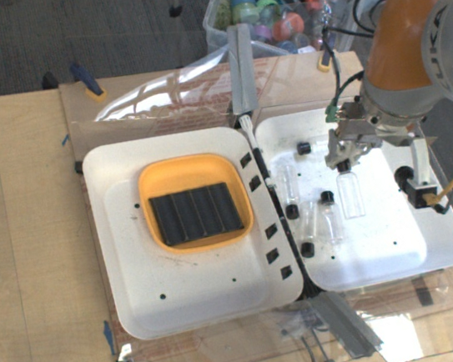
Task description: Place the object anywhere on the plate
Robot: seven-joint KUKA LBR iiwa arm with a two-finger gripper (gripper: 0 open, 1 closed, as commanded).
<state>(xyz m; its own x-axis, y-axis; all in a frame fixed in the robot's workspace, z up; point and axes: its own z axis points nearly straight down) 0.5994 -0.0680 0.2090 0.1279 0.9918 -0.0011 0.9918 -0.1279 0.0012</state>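
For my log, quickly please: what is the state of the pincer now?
Pincer: state cannot be told; it hangs over the right white bin, above clear plastic tubes.

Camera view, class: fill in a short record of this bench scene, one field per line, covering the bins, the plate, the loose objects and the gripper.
left bin: white bin holding an orange plate
on plate: a dark ribbed block
right bin: white bin with several clear vials, some black-capped
gripper: gripper above the right bin, close to the vials
fingers: cannot tell
task state: no vial on the plate yet
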